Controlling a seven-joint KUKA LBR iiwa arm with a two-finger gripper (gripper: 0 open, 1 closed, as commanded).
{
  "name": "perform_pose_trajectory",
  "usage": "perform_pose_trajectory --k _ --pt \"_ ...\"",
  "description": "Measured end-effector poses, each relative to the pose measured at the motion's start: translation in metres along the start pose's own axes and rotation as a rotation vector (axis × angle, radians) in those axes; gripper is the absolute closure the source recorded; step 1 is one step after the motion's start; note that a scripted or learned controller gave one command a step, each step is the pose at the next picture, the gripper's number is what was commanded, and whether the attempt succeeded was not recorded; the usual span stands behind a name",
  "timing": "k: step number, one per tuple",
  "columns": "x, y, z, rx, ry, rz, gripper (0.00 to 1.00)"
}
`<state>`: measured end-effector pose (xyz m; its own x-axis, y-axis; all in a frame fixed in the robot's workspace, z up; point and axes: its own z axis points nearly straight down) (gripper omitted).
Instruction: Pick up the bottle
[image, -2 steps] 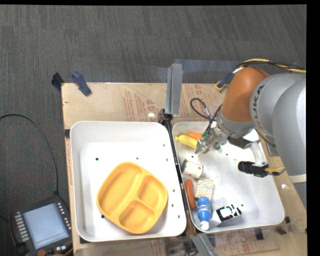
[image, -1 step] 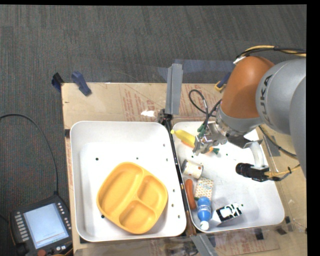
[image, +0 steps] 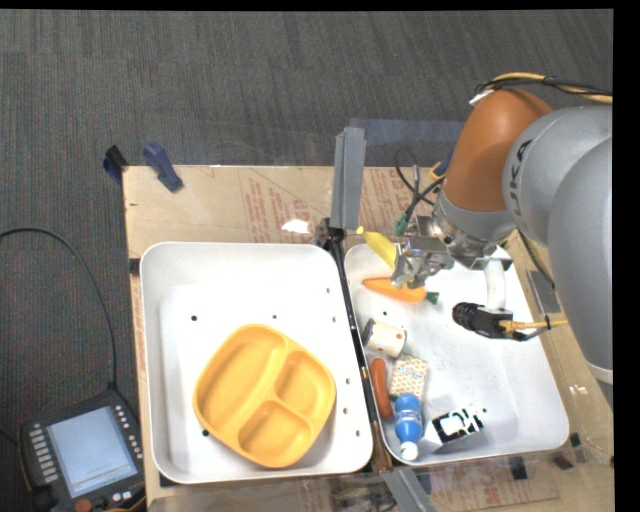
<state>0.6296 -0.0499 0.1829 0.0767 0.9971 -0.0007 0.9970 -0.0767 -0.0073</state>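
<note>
The bottle (image: 406, 419) is small and blue with a white cap, and it lies near the front edge of the right bin (image: 520, 400). My gripper (image: 409, 268) hangs at the far end of that bin, directly over an orange carrot (image: 394, 290). It is well away from the bottle, which lies untouched toward the near side.
A yellow divided plate (image: 265, 395) fills the left bin (image: 180, 280). Near the bottle are a patterned cracker packet (image: 408, 377), a brown sausage (image: 381, 388), a white cup (image: 386, 338) and a black-and-white box (image: 459, 424). A yellow banana-like thing (image: 379, 245) lies at the far rim.
</note>
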Motion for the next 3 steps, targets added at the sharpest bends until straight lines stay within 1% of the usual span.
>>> perform_pose_trajectory --k 1,2,3 --pt "0.032 0.012 0.0 -0.002 0.0 -0.28 1.0" --pt "0.032 0.012 0.0 -0.001 0.0 -0.038 1.0" --pt "0.059 0.01 0.0 0.002 0.0 -0.201 1.0"
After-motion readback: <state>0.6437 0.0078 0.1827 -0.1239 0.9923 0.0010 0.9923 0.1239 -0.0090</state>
